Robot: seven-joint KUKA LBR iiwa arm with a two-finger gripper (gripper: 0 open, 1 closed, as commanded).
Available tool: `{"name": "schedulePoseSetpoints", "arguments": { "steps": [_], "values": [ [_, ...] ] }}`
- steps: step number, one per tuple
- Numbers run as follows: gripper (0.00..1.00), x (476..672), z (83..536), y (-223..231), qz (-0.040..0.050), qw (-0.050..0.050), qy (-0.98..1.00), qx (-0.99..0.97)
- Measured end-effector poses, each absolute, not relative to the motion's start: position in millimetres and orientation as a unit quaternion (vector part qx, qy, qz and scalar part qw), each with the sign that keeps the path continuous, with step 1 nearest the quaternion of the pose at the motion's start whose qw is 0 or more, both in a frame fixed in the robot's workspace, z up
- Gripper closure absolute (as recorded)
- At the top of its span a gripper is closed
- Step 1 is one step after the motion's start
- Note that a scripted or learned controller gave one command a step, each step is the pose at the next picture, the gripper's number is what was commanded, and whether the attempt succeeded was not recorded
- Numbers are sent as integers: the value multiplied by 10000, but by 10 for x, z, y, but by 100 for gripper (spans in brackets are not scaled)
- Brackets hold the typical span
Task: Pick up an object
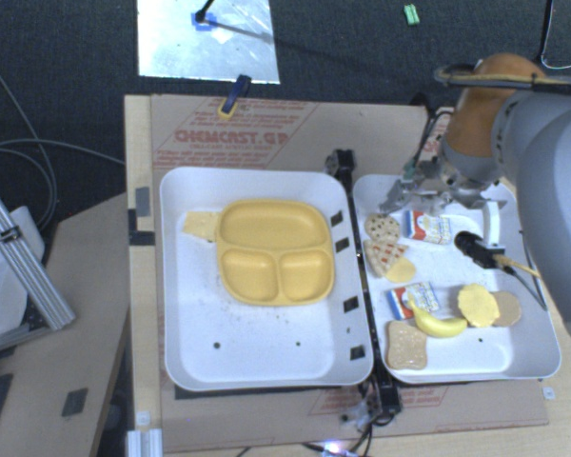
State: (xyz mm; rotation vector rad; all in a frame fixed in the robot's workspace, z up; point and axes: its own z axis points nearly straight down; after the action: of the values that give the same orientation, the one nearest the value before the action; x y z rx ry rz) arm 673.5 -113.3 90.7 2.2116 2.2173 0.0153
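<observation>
The robot's hand (406,190) hovers low over the right bin's (538,346) toy foods, apparently lining up a pick; its grip state is unclear.

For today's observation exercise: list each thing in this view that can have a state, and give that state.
gripper: hovering low at the right bin's far end, holding nothing visible
yellow divided tray: upright, compartments bare, in the left bin
banana: lying flat in the right bin
toast slice: lying flat beside the banana
</observation>
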Motion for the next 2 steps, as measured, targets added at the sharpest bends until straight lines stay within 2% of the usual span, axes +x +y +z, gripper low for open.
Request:
{"name": "schedulePoseSetpoints", "arguments": {
  "steps": [1, 2],
  "values": [
    [0, 6661, 922, -1197, 65, 82, 7086, 7056],
    [0, 6556, 922, -899, 42, 102, 7095, 7047]
  ]
}}
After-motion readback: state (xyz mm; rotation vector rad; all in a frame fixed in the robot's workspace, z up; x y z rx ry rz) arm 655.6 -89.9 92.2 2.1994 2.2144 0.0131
